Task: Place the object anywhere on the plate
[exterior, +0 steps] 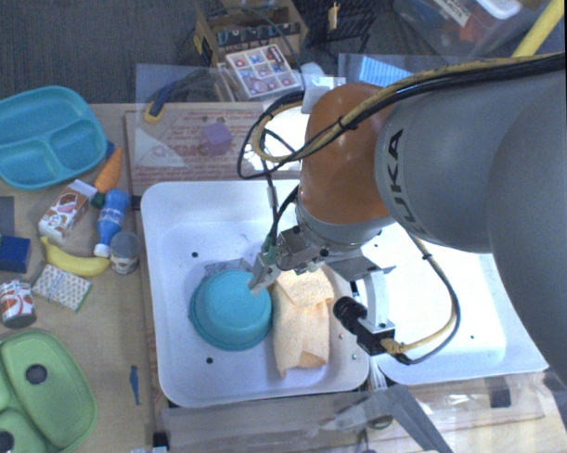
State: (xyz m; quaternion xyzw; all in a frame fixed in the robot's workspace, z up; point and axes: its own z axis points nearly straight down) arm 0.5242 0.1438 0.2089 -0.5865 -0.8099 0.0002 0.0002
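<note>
You are watching the gripper (264,275) hovering at the rim of the blue plate (231,311); I cannot tell its state. The yellow sponge (301,324) is lying just right of it, unplaced. Next, it needs grasping and lifting leftward.

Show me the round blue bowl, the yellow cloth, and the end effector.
Round blue bowl (232,311), camera view, middle of its body.
Yellow cloth (302,334), camera view, folded middle.
End effector (264,273), camera view, between fingertips.
</note>
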